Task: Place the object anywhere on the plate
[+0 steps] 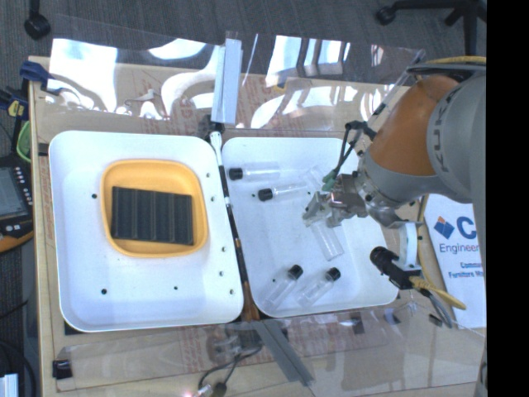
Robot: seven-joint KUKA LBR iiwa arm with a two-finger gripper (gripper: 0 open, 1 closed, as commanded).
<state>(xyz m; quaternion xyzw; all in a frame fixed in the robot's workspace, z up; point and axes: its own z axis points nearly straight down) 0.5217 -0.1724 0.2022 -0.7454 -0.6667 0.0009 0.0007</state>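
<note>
Clear vials with black caps lie scattered in the right bin point(364, 292): one near the top left corner point(252, 173), a thinner one just below it point(281, 192), two toward the front, one on the left point(283, 280) and one on the right point(318, 285), and one more clear vial point(329, 240) lying just under the gripper point(324, 208), its cap not made out. That makes five that can be counted, all resting on the white bin floor and apart from one another. The gripper hangs over the right-middle part of this bin, at the end of the grey arm point(463, 139) with its orange band, which comes in from the right. Whether the jaws are apart or together cannot be told from this angle, and no vial can be seen between them. The left bin point(74, 288) holds a single yellow plate point(124, 184), rounded and squarish, with one dark ribbed insert point(153, 215) lying in its middle. None of the vials lies on the plate. The two bins sit side by side on the counter point(132, 354), touching along their inner edges. On the counter at the right edge lies a sheet with a blue logo point(455, 246).
</note>
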